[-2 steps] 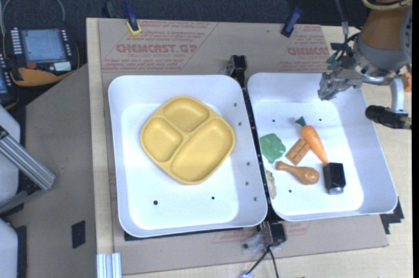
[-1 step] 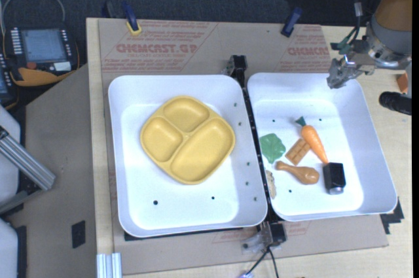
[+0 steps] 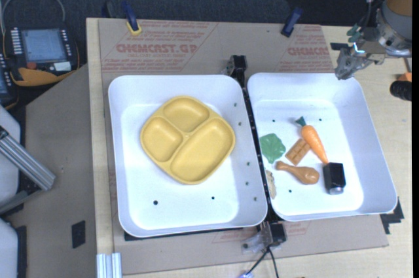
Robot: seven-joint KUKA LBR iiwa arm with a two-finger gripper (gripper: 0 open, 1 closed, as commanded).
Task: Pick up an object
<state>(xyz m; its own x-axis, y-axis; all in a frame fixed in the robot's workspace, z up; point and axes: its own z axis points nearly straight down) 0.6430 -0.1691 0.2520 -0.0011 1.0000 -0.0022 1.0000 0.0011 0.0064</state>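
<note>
Carrot in right bin, well below end effector

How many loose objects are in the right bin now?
5: green piece, carrot, brown block, drumstick, black block, all clustered in the lower middle.

Brown bench, left white bin and right white bin side by side
</note>
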